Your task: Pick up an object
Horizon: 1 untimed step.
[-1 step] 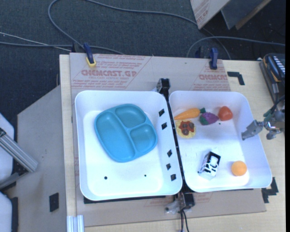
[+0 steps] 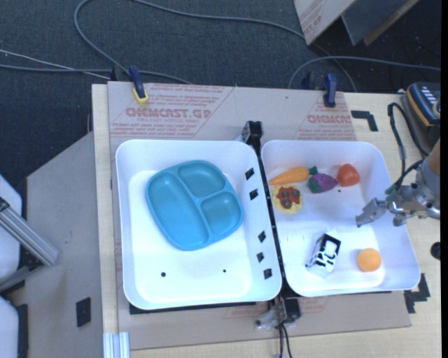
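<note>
Camera view looks down at a slant on a bench w/ two white bins side by side. The gripper [image 2: 381,208] reaches in from 3 o'clock and hangs over the right bin [image 2: 350,150] near its right wall. Whether the fingers are spread or pressed together can't be told: too small and blurred. Nothing shows between them.

Candidates for the pick all sit in the right bin. Orange ball [image 2: 369,259] at approx 5 o'clock of the gripper, near. Black-and-white block [image 2: 323,254] at 7 o'clock, tilted. Red tomato [image 2: 348,175] at 10 o'clock, purple toy [image 2: 322,182] just beside it, carrot [image 2: 288,175] further toward 9 o'clock, and a small round yellow-red piece [image 2: 288,198] below the carrot. Items lie loose and mostly apart, probably so a grasp can land on one w/o bumping others.

Left bin [image 2: 129,231] holds a blue divided plate [image 2: 194,203], lying askew.

Surface: the bins rest on a board printed w/ red lettering, held by two blue-yellow clamps [image 2: 137,84] at 12 o'clock. Room: dark carpet w/ cables [image 2: 210,14] trailing across it; cardboard at 1 o'clock.
</note>
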### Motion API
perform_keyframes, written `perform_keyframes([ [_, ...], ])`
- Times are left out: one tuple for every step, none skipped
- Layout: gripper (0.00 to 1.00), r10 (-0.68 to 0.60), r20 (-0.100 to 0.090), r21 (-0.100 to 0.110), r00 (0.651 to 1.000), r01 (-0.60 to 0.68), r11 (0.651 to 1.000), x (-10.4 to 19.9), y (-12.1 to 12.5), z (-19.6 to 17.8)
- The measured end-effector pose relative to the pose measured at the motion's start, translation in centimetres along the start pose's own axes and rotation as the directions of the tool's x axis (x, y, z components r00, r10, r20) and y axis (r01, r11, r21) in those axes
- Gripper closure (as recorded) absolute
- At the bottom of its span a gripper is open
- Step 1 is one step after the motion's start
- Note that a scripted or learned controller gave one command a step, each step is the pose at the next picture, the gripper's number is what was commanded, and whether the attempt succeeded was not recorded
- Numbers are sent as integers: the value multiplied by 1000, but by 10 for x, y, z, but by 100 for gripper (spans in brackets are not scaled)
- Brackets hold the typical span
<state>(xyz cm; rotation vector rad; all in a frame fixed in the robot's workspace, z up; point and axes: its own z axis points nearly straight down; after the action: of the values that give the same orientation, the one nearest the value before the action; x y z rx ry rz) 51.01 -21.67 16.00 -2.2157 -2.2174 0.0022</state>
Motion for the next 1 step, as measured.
perform_keyframes([
  [0, 0, 0, 0, 1000, 0, 1000, 5, 0, 43],
])
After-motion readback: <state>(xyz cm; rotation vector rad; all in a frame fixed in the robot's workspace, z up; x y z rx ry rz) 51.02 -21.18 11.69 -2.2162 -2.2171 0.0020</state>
